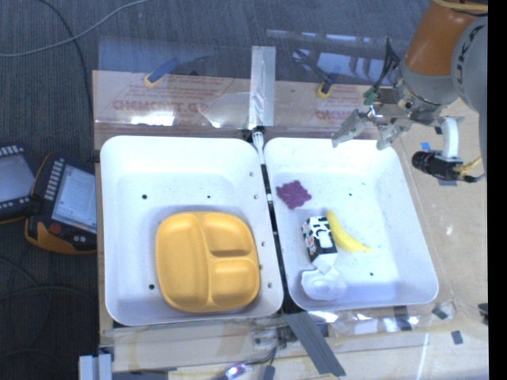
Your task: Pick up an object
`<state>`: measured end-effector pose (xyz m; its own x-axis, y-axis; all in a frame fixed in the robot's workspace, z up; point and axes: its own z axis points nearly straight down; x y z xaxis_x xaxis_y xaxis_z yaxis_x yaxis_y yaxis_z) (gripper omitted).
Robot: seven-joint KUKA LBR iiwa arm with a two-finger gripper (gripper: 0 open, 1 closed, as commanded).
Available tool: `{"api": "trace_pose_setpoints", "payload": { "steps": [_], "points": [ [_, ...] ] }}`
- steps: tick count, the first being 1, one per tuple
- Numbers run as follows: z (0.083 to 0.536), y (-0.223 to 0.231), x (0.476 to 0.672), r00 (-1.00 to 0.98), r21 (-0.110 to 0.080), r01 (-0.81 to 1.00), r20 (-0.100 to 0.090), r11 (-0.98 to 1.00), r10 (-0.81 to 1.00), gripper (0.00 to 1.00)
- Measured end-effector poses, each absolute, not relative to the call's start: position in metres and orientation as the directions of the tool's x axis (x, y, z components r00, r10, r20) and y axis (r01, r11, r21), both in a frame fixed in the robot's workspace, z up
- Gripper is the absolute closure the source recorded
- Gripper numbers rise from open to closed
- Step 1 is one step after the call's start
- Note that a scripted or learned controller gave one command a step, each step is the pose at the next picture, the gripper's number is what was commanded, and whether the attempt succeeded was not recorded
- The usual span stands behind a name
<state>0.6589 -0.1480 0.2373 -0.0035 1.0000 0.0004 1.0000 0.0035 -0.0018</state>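
Camera view: open claw (365, 136) above banana (344, 235).

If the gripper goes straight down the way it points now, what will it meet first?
Probably the bare floor of the right bin, near its far edge. The gripper hangs with jaws spread, away from the purple object and banana. Depth is uncertain.

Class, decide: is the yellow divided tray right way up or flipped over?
Right way up. The yellow divided tray in the left bin shows its sunken compartments and raised dividers facing the camera.
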Motion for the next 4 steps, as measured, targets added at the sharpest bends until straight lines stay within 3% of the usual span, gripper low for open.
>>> {"api": "trace_pose_setpoints", "payload": {
  "steps": [1, 2, 3, 4],
  "points": [
    [0.173, -0.127, 0.593, 0.039, -0.004, 0.999, -0.001, -0.039, 0.999, 0.0],
    [0.09, -0.132, 0.552, 0.093, 0.011, 0.996, -0.001, -0.093, 0.996, 0.0],
    [0.1, -0.131, 0.553, 0.092, 0.013, 0.996, 0.001, -0.092, 0.996, 1.0],
    [0.229, -0.081, 0.507, 0.05, -0.002, 0.999, -0.001, -0.05, 0.999, 1.0]
  ]
}}
